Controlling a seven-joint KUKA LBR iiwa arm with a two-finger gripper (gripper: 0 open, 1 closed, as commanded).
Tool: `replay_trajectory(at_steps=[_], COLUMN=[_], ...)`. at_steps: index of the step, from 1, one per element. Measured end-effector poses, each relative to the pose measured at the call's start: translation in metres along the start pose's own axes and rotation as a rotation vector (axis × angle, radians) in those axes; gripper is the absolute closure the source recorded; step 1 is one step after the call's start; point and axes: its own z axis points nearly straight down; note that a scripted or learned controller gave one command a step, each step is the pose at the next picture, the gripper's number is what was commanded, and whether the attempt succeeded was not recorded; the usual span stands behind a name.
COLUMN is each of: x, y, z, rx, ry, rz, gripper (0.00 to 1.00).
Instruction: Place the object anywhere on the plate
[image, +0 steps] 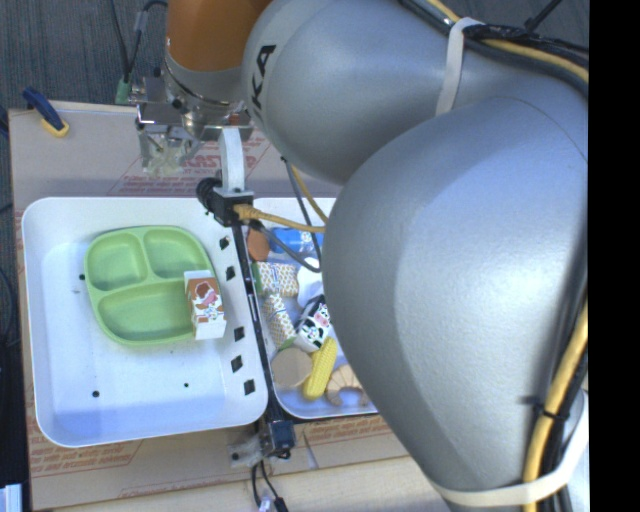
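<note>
We see the carton (204, 305) lying on the plate's (125, 262) right rim, partly overhanging it. The claw (165, 148) hangs beyond the bins; we cannot tell its state. We judge that 1 nudge could tip the carton off into the bin (60, 400).
</note>
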Motion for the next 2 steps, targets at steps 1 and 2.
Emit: replay_trajectory(at_steps=[1, 2], x=[0.026, 0.01], y=[-0.051, -0.001], z=[0.022, 0.082], rx=[0.006, 0.004], ry=[-0.001, -0.002], rz=[-0.001, 0.002], gripper=[1.0, 1.0])
